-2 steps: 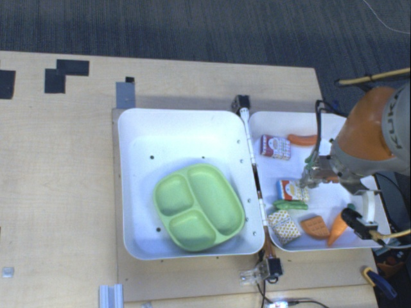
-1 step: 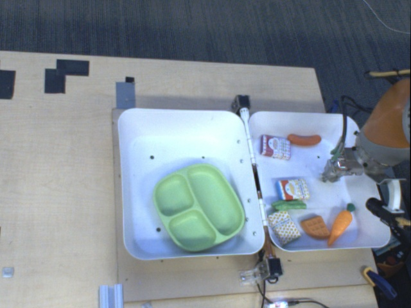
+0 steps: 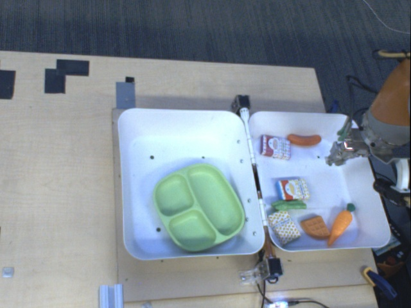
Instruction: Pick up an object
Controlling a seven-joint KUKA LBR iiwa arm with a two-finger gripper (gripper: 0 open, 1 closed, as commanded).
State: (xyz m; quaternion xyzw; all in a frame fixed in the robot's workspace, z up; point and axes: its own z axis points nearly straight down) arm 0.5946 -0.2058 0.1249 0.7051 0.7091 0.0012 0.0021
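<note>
The right bin [image 3: 359, 191] holds several toy foods: a sausage [image 3: 304, 140], a red-and-white packet [image 3: 275, 147], a small blue-edged carton [image 3: 293, 188], a green pod [image 3: 289, 205], a patterned pouch [image 3: 283, 226], an orange cookie-like piece [image 3: 314, 226] and a carrot [image 3: 340, 225]. My gripper [image 3: 338, 154] hangs over the right bin's far right side, to the right of the sausage and apart from it. Nothing shows between its fingers.
The left bin [image 3: 141, 172] bears a green three-part plate [image 3: 199, 206]. A clamp [image 3: 241, 102] sits at the back where the bins meet. Cables and a clip [image 3: 260, 273] lie at the front edge. Wooden bench surrounds both bins.
</note>
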